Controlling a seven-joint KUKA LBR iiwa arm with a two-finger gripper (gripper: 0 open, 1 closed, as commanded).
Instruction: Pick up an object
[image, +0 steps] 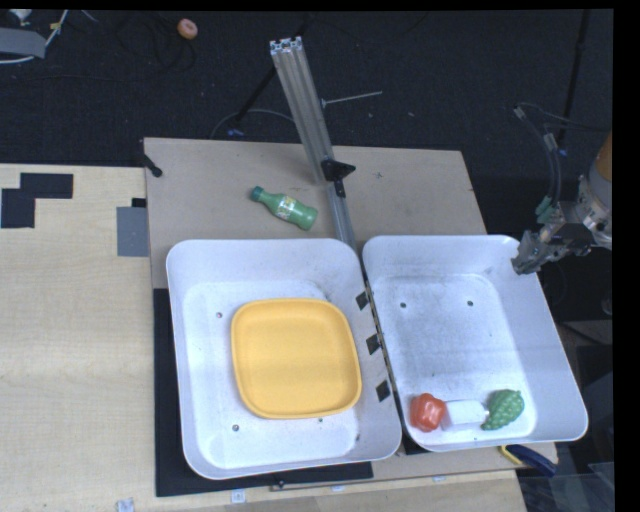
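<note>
In the right bin (455, 330), near its front edge, lie a red tomato-like toy (427, 411), a small white block (464, 413) and a green bumpy toy (503, 409) in a row. A yellow square plate (295, 356) lies flat in the left bin (200, 300). My gripper (527, 258) hangs at the right bin's far right corner, over its rim, well away from the three toys. Nothing shows in it.
A green toy bottle (285, 207) lies on the bench behind the left bin. A slanted aluminium rail (312, 110) rises from between the bins' back edges. Black clips (370, 335) sit along the seam between the bins.
</note>
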